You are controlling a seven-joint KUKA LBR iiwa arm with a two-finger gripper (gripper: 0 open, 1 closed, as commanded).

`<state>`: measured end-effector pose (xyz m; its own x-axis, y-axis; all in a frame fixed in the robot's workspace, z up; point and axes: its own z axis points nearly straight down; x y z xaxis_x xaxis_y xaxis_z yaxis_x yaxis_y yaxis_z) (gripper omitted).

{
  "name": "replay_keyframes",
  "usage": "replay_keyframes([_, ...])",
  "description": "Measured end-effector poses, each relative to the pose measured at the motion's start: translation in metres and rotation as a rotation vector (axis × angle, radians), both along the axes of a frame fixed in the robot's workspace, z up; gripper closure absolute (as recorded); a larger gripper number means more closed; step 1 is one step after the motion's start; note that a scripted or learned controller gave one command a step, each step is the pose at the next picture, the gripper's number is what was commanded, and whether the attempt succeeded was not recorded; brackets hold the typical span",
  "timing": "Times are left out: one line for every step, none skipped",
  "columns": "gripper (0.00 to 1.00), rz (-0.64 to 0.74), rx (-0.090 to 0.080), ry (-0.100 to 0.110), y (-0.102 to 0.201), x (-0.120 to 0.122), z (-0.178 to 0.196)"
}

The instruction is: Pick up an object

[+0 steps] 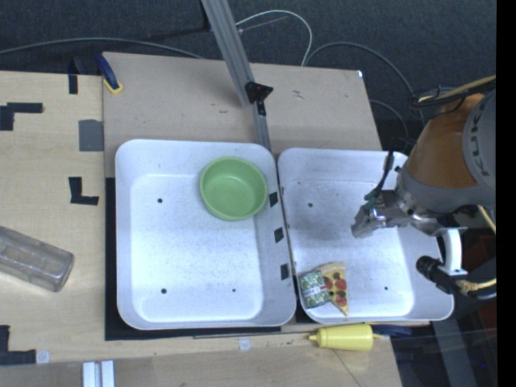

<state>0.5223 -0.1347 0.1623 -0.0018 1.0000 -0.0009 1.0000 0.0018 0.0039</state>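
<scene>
A green bowl (233,188) sits upright in the left bin (145,216), near its far right corner. A small packet printed with green and red (324,287) lies at the near left corner of the right bin (339,176). My gripper (364,222) hangs over the middle of the right bin, to the right of and beyond the packet. Nothing shows between its fingers.
A yellow bottle (348,338) lies on the bench just in front of the right bin. A clear plastic cylinder (31,258) rests on the wood at far left. A grey pole (230,43) slants down to the bins' far divider. Cables run behind the bench.
</scene>
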Motion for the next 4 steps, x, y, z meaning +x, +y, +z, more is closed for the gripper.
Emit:
replay_keyframes([1.0,0.0,-0.001,-0.002,-0.004,0.002,0.063])
replay_keyframes([1.0,-0.001,0.001,0.005,-0.003,0.002,0.063])
replay_keyframes([1.0,0.004,0.002,0.006,0.042,0.025,0.052])
replay_keyframes([1.0,0.005,0.002,0.006,0.094,0.047,0.044])
